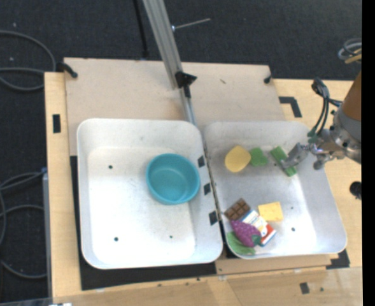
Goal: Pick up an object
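My gripper (306, 157) hangs over the right bin's (321, 196) far right part, reaching in from the right edge. Its two grey fingers stand apart, so it is open, with nothing held between them. The left fingertip (294, 154) is right next to a small green piece (279, 154). Left of that lie a green block (258, 157) and a round yellow object (237, 159). Near the bin's front lie a brown chocolate bar (237, 208), a yellow wedge (270, 211), purple grapes (244, 233) and a small white and red box (264, 229).
The left bin (111, 234) holds a blue bowl (172, 178). A slanted metal pole (165, 37) rises from behind the bins' shared wall. Cables hang beside the wrist at the right.
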